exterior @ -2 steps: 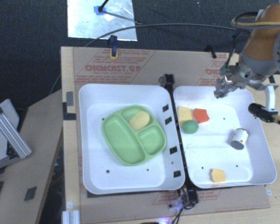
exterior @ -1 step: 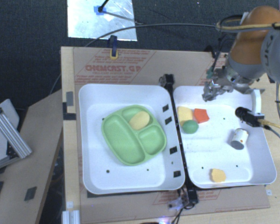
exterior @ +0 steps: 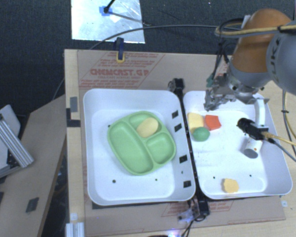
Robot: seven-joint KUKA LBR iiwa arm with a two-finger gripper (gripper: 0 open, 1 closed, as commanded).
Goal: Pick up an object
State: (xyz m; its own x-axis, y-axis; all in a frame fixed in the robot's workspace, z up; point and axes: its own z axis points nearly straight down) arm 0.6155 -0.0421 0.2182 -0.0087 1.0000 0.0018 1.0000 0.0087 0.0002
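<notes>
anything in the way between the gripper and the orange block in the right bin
Nothing visible does. The gripper hangs over the right bin, just above the orange block. A yellow block and a green ball sit beside the block, crowding its left side.

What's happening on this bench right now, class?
A grey arm reaches in from the right, its hand hovering over the right bin, just above a yellow block, an orange block and a green ball. Nothing is visibly held. The left bin holds a green divided plate.
</notes>
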